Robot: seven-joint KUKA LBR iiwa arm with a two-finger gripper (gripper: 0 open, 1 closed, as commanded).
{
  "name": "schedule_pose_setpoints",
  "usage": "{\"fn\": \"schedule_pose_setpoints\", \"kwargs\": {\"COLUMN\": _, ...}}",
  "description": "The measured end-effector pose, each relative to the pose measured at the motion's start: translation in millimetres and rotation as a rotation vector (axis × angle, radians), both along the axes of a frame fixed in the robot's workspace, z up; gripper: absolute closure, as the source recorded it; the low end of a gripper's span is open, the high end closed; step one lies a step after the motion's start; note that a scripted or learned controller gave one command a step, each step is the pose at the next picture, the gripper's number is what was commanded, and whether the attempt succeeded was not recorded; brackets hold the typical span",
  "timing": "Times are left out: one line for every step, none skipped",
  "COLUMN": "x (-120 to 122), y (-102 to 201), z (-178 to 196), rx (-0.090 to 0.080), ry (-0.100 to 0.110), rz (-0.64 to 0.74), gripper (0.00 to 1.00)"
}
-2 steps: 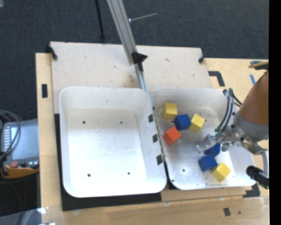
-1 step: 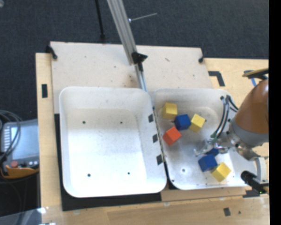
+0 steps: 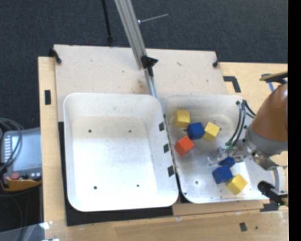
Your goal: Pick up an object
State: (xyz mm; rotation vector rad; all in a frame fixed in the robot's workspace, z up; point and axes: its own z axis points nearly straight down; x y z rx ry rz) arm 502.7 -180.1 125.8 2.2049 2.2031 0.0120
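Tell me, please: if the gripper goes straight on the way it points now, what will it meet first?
Probably the small blue block right at the gripper, with the larger blue cube just beyond. Depth is unclear from this view, so it may reach the right bin floor instead.

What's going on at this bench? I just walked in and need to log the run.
A grey robot arm with an orange band reaches in from the right over the right bin, which holds loose coloured blocks. Its gripper is down among them, by a small blue block and just above a larger blue cube and a yellow cube. Whether it has hold of anything is unclear. The orange cube lies apart, near the divider.
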Motion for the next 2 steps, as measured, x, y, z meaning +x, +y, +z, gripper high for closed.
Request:
{"fn": "schedule_pose_setpoints", "kwargs": {"x": 2, "y": -2, "z": 10, "rx": -0.003, "ry": -0.007, "rz": -0.010, "gripper": 1.00}}
{"fn": "schedule_pose_setpoints", "kwargs": {"x": 1, "y": -4, "z": 73, "rx": 0.009, "ry": 0.015, "rz": 0.004, "gripper": 1.00}}
